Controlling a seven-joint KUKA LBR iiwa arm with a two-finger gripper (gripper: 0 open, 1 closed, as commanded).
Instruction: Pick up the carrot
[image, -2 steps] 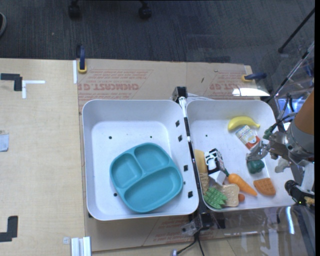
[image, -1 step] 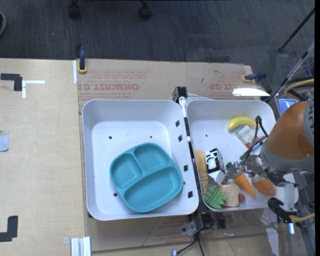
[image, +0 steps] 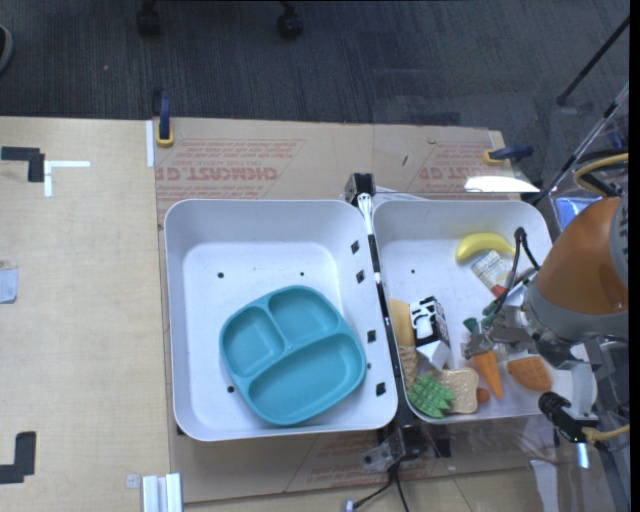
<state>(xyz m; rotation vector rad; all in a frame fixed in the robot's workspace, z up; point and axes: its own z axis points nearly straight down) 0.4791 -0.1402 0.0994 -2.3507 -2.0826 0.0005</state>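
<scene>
As we scan from the left edge, we see a pale wooden bench (image: 70, 330) with brown cardboard (image: 260, 165) laid under two shallow white bins. The left bin (image: 190, 260), well to the left of the claw, holds a teal divided plate (image: 293, 352) lying flat and slightly turned.

Crossing the divider between the bins, we reach the right bin (image: 420, 225), which is crowded along its near edge. Left of the claw stands a small black and white carton (image: 430, 322), touching a yellowish block (image: 401, 322) beside the divider. Below these lie a green leafy toy (image: 430, 394) and a tan slice of toast (image: 461, 388), touching each other. Above the claw, toward the far wall, rests a yellow banana (image: 482, 244) with a small labelled packet (image: 490, 268) just beneath it.

The claw (image: 483, 338) sits low in the right bin, at the end of the grey arm (image: 590, 270) with its orange band, which covers the bin's right side. The carrot (image: 488, 372), orange with a green top, lies directly under the claw, its tip pointing toward the near wall. We cannot tell how far the claw is parted, nor whether it grips the carrot. Just right of the carrot sits another orange object (image: 530, 373), partly hidden by the arm.
</scene>
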